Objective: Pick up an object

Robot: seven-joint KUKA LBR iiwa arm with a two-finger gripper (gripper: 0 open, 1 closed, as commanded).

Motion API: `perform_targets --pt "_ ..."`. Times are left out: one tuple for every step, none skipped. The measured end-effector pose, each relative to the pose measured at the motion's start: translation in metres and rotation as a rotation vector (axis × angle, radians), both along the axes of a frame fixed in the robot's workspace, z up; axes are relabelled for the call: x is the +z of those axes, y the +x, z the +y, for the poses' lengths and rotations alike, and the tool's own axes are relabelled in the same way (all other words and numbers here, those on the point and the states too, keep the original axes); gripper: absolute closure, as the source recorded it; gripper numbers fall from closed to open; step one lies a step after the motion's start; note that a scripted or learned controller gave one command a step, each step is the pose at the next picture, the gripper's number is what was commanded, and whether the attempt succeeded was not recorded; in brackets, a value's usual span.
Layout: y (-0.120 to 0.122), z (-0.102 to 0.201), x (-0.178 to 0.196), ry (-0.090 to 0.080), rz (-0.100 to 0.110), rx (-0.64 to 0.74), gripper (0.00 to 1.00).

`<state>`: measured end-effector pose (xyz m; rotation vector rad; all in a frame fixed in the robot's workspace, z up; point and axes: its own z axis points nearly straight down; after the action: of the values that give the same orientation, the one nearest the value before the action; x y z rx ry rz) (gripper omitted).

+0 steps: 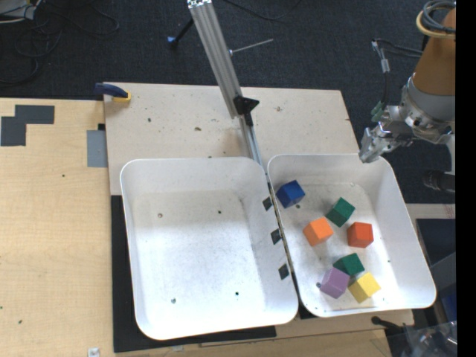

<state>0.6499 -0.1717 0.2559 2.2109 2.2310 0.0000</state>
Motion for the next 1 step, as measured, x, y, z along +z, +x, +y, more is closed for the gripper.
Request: perform_targets --pt "-0.0178 0.0573 0.0 0.003 0.004 -0.005 1.0"
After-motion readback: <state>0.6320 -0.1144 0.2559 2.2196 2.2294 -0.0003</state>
